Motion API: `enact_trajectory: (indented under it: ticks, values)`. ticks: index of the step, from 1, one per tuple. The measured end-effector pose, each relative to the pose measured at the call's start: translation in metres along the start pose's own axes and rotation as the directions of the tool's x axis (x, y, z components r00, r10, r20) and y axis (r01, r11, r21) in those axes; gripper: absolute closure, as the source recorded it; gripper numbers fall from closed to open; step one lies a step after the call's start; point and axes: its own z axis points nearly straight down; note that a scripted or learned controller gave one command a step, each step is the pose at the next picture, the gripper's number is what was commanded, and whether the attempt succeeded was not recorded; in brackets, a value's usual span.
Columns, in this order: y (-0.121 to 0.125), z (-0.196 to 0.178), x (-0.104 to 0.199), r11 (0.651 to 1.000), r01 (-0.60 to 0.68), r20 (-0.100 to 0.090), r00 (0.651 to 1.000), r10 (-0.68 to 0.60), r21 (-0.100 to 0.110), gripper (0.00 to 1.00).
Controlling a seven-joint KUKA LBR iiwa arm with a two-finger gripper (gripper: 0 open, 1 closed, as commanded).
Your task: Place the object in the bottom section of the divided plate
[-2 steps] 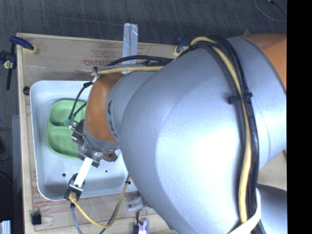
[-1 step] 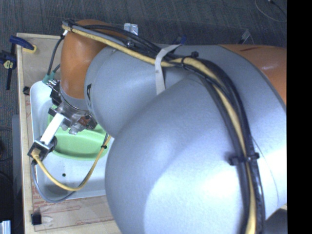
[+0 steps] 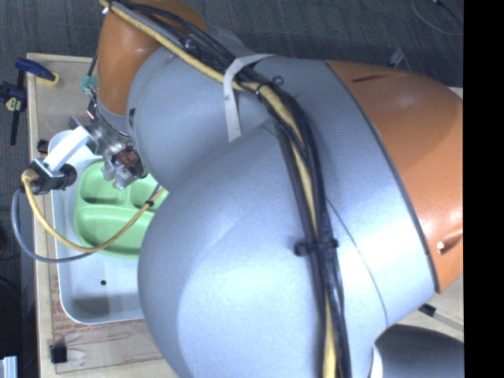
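Note:
A light green divided plate (image 3: 101, 220) lies in the left white bin (image 3: 88, 299), and the arm covers its right part. My gripper (image 3: 123, 172) hangs over the plate's upper sections, near the ridge between compartments. A small brownish patch shows at the gripper's tip, too small to identify. The arm's grey body (image 3: 268, 235) hides most of both bins.
A yellow cable (image 3: 49, 220) loops from the wrist across the plate's left side and the bin's edge. A white and black unit (image 3: 57, 161) sticks out left of the wrist. Blue clamps (image 3: 35, 69) sit on the wooden bench's left edge. Bare bin floor lies below the plate.

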Motion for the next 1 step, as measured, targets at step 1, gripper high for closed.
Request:
enact_trajectory:
  ticks: [1]
  values:
    - [0.0124,0.0564,-0.0272,0.996,0.093,0.007,0.996,-0.093,0.006,1.00]
